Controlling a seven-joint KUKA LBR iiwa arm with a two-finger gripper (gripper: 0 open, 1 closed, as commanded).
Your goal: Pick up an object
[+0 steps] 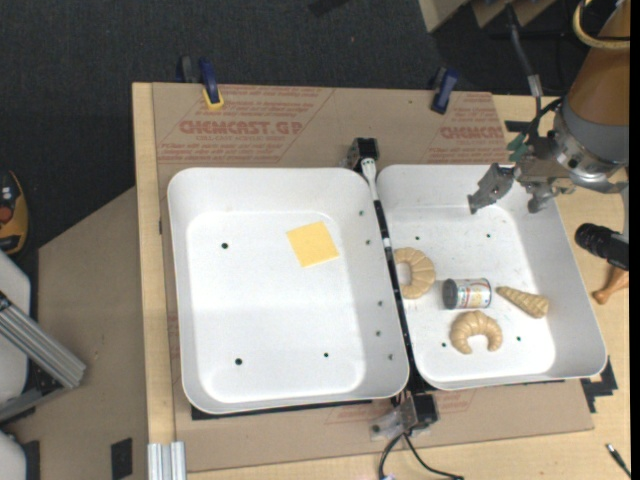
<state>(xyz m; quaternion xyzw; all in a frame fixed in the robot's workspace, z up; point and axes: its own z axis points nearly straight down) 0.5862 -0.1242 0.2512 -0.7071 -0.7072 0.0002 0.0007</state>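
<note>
My end effector [512,194] hangs spread and empty over the right bin's [570,353] far edge. Nearer me lie a small can [467,294], two croissants [476,332], a cone [524,301]; a yellow square [313,244] sits in the left bin [190,368].

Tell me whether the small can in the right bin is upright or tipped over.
Tipped over: the small can lies on its side on the right bin floor, dark end facing left.

A brown board bench [300,118] bears two white bins, left [190,268] and right [560,298], touching side by side.
</note>
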